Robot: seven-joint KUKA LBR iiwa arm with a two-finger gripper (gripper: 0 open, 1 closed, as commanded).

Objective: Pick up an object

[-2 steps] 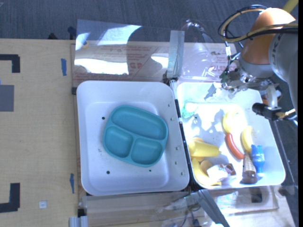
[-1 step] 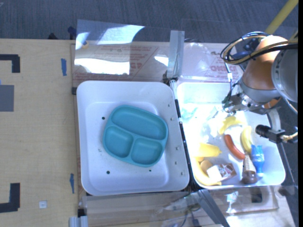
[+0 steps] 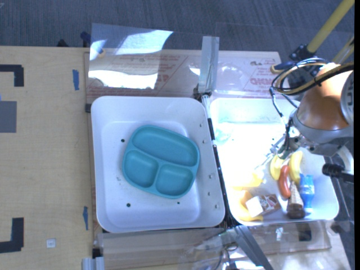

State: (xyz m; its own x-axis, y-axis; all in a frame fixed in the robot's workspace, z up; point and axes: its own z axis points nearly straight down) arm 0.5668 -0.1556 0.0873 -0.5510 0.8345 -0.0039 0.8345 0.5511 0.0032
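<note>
Both shallow bins look like smooth white plastic: the left bin (image 3: 107, 151) has a soft sheen, while the right bin (image 3: 242, 122) glares brightly. The teal divided tray (image 3: 161, 161) at frame centre reads as matt moulded plastic. The bench top (image 3: 45, 151) on the left looks like pale, dull wood or board. Clear glossy sheeting (image 3: 140, 61) along the top mirrors light. The arm's orange band (image 3: 323, 103) at right is shiny.
</note>
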